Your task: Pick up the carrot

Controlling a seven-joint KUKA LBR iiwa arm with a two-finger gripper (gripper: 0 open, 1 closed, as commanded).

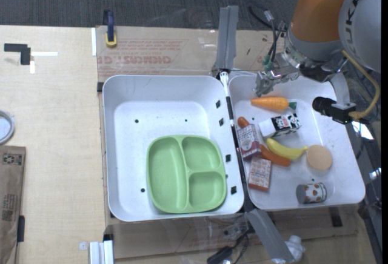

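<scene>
Two-finger metal gripper [265, 83] hangs at the back of the right white bin [347, 154], fingers slightly parted, nothing between them. Orange plastic carrot with green stub [270, 103] lies on the bin floor just below and in front of the fingertips, apart from them, lying crosswise. Near it: small black-and-white milk carton [280, 125], yellow banana [285, 149], second darker orange carrot-like piece [274, 157] under the banana, red ketchup bottle [247, 135], red snack packet [259, 174], tan round bun [319, 157], small printed can [311, 192]. Left white bin [121, 135] holds a green three-compartment plate [187, 173]. Grey arm with orange band [321, 2] enters from the right.
</scene>
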